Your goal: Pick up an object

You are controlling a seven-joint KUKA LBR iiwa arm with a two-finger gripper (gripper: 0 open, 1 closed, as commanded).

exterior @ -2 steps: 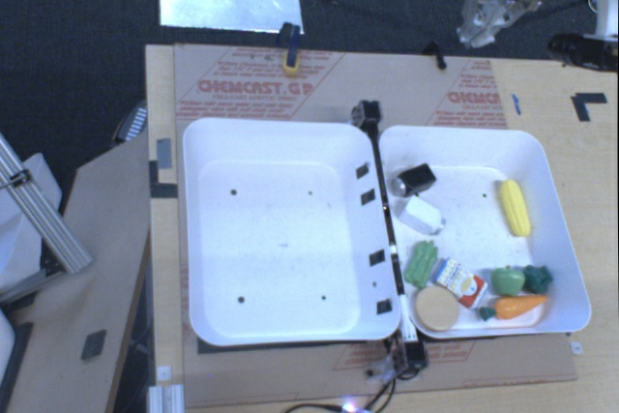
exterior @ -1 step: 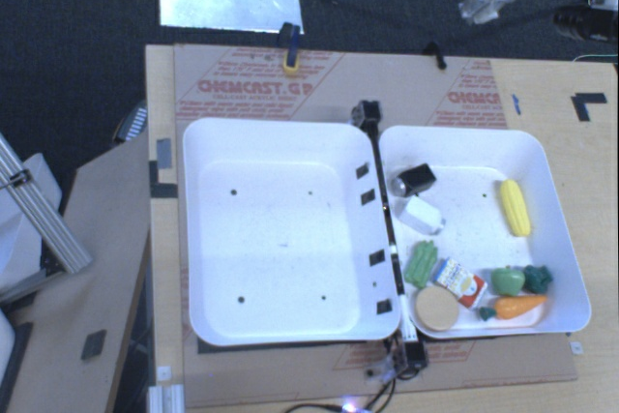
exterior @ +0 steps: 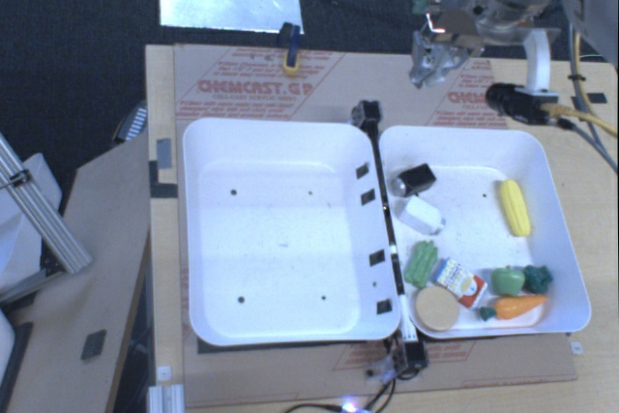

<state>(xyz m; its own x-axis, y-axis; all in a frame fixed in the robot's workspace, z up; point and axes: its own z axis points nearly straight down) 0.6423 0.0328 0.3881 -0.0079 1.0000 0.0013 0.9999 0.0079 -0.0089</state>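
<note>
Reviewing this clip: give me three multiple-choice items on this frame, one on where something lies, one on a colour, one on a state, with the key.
1. Which bin holds the toy corn cob?
A. the left bin
B. the right bin
C. neither; it lies on the bench

2. What colour is the toy carrot?
A. orange
B. blue
C. white

3. Where is the gripper?
A. down among the objects
B. pressed on the left bin's floor
C. beyond the bins' far rim, over the board

Key: 1 B, the cob lies near the right bin's right wall. 2 A, its body is orange. 3 C, it hangs over the printed board.
</note>
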